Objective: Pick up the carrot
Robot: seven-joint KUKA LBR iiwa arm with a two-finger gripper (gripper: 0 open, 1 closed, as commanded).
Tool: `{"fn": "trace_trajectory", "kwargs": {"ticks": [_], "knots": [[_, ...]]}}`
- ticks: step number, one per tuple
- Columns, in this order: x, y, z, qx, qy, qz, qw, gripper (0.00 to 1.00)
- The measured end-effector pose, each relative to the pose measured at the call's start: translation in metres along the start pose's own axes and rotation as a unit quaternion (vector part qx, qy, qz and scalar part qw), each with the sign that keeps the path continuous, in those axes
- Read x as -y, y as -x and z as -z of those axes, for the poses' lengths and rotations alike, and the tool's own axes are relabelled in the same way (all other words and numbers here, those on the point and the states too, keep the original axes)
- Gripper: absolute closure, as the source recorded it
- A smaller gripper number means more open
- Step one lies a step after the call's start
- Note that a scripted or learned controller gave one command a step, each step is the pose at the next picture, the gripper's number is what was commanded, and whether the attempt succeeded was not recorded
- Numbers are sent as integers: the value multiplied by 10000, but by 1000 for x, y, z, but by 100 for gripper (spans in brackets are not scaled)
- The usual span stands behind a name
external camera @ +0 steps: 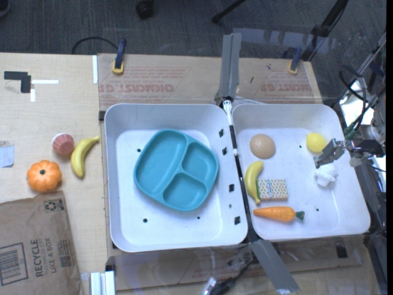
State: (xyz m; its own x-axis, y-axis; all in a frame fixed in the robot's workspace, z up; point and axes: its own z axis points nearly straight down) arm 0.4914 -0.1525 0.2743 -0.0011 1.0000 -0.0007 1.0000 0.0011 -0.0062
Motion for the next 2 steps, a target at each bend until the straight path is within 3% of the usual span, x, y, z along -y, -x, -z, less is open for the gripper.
{"fn": "trace_trajectory", "kwargs": {"ticks": [1, 2], "knots": [[13, -50, -134, -8, -2, 534, 9986, 0], [8, -49, -180, -12, 69, 2452, 9695, 0]]}}
